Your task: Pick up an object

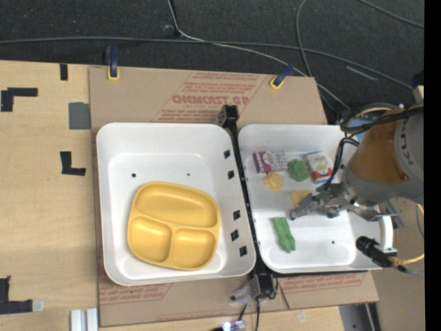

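A grey robot arm with an orange band reaches into the right bin, its gripper low over the floor in what looks like the approach step of a pick. The dark metal fingers appear to point left with nothing visibly between them; how wide the jaws stand cannot be told. A small yellow piece lies just above the jaw tips, perhaps touching. A flat, matte green block lies just below and left of them. Farther up sit a knobbly green lump, a rounded yellow item and glossy printed packets. The left bin holds a smooth, three-compartment yellow plastic tray. Next, the jaws likely need to settle astride one piece and close.
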{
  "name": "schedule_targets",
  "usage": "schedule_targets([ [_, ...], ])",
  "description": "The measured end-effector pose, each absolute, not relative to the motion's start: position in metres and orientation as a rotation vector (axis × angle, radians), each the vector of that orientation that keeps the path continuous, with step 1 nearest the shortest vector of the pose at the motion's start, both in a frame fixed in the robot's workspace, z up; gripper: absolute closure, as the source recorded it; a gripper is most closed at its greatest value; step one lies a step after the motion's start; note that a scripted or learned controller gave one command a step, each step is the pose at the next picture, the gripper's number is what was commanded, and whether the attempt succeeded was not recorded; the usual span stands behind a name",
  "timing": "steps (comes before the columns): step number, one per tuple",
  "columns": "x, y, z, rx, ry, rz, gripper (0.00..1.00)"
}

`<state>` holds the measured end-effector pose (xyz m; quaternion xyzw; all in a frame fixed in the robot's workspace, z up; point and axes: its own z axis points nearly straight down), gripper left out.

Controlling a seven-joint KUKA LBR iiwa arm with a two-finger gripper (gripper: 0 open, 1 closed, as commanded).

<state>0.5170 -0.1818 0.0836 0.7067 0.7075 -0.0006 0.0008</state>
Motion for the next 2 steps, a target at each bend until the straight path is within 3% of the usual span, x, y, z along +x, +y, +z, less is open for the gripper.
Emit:
schedule_targets([
  [1, 0.518, -0.183, 0.096, 2.217, 2.218, -0.001, 1.00],
  [2, 0.525, -0.185, 0.158, 2.217, 2.220, 0.003, 1.00],
])
